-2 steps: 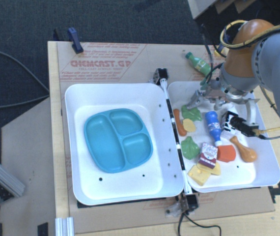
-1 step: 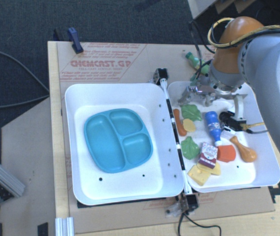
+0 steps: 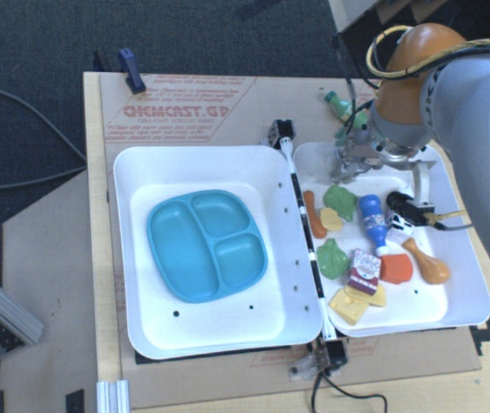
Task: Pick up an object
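Gripper (image 3: 354,163): low in right bin (image 3: 460,304) – open or closed, I cannot tell
Toys: crowded there – green piece (image 3: 341,200) just beside gripper, blue bottle (image 3: 371,217) near
Left bin (image 3: 133,179): blue divided plate (image 3: 208,244)

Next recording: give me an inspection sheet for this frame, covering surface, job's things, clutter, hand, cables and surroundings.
Surface: wooden bench bearing left bin and right bin.
Job's things: toy foods in the right bin, among them blue bottle, orange carrot, cheese wedge, drumstick.
Clutter: blue divided plate in the left bin; blue clamp at the bench's far edge.
Hand: hand low over the right bin's far end, nothing seen held.
Cables: yellow loop at the wrist.
Surroundings: dark carpet.
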